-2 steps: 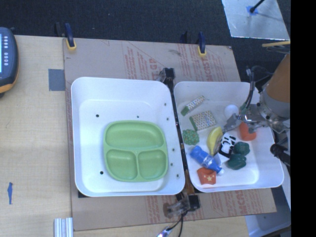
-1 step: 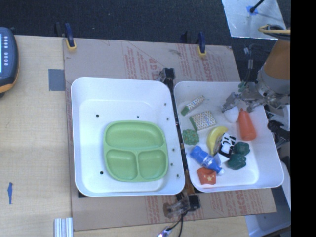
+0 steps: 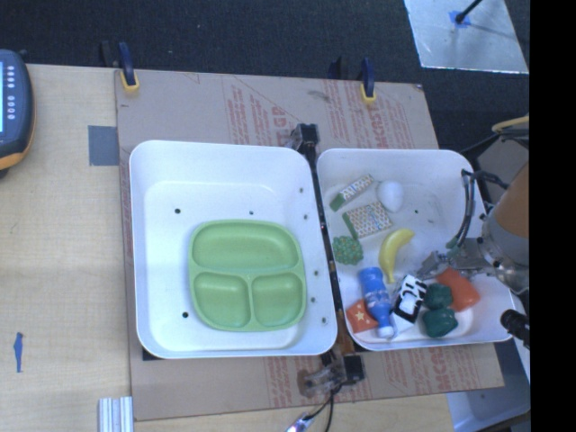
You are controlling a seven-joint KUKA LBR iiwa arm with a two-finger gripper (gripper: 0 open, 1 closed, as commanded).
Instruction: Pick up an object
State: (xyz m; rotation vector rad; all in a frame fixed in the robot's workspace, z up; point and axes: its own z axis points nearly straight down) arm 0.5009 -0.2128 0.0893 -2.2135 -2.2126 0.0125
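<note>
Arm: you've got it coming in from the right edge, wrist low over the right side of the right bin [image 3: 355, 158].
Gripper: the gripper [image 3: 438, 261] sits near the bin's right wall, metal tip pointing left, over the cluster of toys at the lower right. You can't tell from this angle how wide it stands or whether anything is in it.
Nearest objects: orange piece [image 3: 461, 291] sits just below the tip, touching or nearly so. Dark green lumpy toy [image 3: 438, 311] is below that, against the bin's front wall. Black-and-white block [image 3: 410, 298] is just left of the green toy.
A bit further left: yellow banana [image 3: 393, 250] lies tilted, left of the tip, near but apart. Blue bottle [image 3: 375, 300] stands slanted below the banana, its lower end by a red piece with a star [image 3: 359, 316].
Back of bin: white ball [image 3: 390, 193], a patterned flat card [image 3: 367, 218], a small green-and-white packet [image 3: 352, 190] and a green textured ball [image 3: 347, 249] all sit well left of and above the tip.
Left bin: the left bin [image 3: 157, 241] carries a green divided plate [image 3: 247, 274], three compartments, well apart from the arm.
Bench: both bins rest on a cardboard sheet [image 3: 261, 106], clamped at the back by two blue clips.
</note>
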